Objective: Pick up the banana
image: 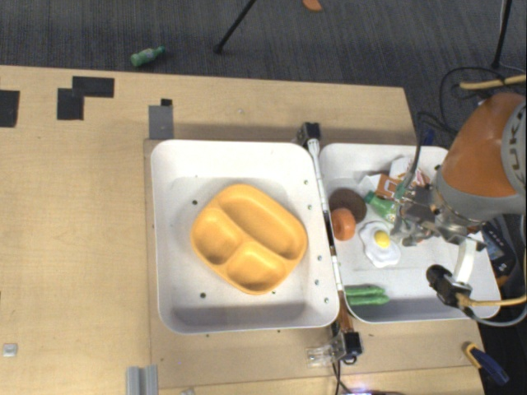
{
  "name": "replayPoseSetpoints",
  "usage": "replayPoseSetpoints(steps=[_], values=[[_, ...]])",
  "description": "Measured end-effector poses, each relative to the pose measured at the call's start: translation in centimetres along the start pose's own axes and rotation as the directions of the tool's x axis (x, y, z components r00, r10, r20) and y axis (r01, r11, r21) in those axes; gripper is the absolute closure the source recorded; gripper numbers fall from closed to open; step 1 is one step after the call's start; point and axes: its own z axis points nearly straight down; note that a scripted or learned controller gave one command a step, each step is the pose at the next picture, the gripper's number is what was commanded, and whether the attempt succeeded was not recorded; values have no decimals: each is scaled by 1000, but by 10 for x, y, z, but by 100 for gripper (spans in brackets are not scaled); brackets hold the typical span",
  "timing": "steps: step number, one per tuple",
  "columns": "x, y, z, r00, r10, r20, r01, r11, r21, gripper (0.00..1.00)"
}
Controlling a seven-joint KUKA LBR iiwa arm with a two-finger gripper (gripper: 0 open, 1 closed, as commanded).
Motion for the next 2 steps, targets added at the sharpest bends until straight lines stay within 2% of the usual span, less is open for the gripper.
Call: replayPoseSetpoints(steps=[1,2], values=[[27,-31,-32,991,-131,0,131,991,1,100],[89,6,-1,983,-181,1,181,983,2,100]])
